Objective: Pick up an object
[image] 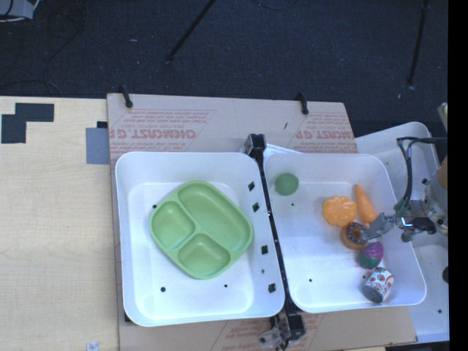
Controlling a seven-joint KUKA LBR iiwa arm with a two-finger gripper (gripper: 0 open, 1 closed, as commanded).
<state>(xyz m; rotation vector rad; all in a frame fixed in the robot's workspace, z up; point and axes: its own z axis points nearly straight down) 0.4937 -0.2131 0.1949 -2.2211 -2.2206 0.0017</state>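
The right bin holds several small objects. A green ball lies near its far left corner. An orange pumpkin-shaped toy and an orange carrot lie side by side right of the middle. Below them sit a brown ring-shaped toy, a purple and green toy and a patterned cup on its side. My gripper reaches in low over the bin's right wall. Its grey tip sits right beside the brown ring-shaped toy, just under the carrot.
The left bin holds a green divided plate. A black divider runs between the two bins. Cables and the wrist hang over the right bin's right wall. Cardboard lies under both bins.
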